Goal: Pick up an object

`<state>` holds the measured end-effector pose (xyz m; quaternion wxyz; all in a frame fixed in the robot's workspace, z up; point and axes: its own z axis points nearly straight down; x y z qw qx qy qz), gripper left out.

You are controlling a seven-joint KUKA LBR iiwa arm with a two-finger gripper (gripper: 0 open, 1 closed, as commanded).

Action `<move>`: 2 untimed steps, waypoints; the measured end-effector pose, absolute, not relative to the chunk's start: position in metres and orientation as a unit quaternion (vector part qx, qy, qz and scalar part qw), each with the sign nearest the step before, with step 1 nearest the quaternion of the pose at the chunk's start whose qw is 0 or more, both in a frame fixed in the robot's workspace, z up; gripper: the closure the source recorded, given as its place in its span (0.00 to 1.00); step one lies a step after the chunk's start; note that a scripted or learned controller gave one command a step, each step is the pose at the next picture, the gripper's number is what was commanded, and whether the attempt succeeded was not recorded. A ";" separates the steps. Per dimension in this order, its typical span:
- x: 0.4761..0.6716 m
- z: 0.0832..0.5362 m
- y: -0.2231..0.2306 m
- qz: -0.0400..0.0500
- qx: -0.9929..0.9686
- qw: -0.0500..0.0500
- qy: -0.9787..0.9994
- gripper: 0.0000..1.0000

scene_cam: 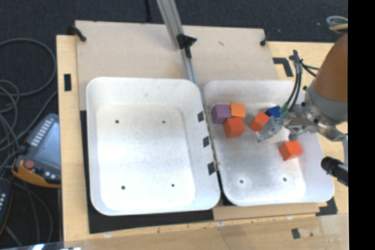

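Observation:
Several small cubes lie in the right bin [258,187]. A purple cube [220,113], a small orange cube [238,109] and a red-orange cube [234,127] cluster near its left wall. Further right sit an orange cube [260,121] and a blue cube [273,112]. Another red-orange cube [290,150] lies apart, toward the right. My gripper [277,134] hangs low over the bin between the orange cube and that lone red-orange cube. It looks open, one finger just below the orange cube, the other just above the red-orange one, with nothing between them.
The left bin [146,146] is beside the right one, with a ridge between them. A slanted aluminium rail [167,3] rises from behind the bins. Cables and a hand-held pendant [41,149] lie off the bench at the left.

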<state>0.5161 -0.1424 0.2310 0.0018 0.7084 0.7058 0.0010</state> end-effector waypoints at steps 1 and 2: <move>0.605 0.173 -0.106 0.000 0.705 0.001 0.709 0.00; 0.602 0.108 -0.092 0.001 0.707 0.001 0.707 0.00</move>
